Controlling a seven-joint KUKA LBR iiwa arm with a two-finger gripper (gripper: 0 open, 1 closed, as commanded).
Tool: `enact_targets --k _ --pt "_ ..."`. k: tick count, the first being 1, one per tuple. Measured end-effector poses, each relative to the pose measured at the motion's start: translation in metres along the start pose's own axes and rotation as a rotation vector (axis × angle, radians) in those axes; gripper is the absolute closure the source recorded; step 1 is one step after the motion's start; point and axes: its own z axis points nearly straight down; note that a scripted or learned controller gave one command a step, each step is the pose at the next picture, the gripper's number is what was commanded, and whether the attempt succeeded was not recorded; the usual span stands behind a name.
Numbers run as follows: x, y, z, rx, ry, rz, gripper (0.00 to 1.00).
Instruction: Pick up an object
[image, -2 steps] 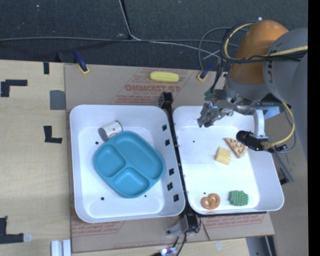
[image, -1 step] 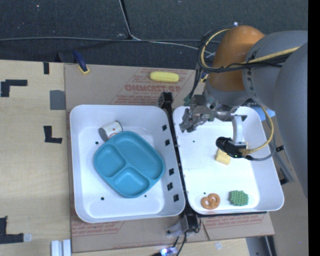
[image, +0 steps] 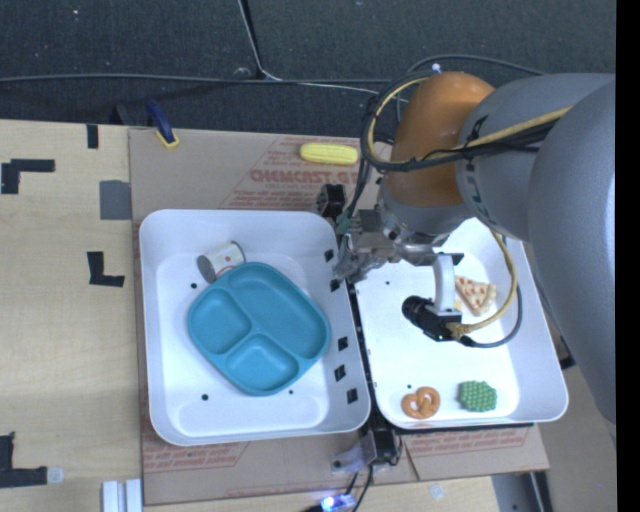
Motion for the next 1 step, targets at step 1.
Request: enact_targets --k 1 --pt "0.0521 -0.0198 -0.0132 -0.002 0.001 -0.002 1.00"
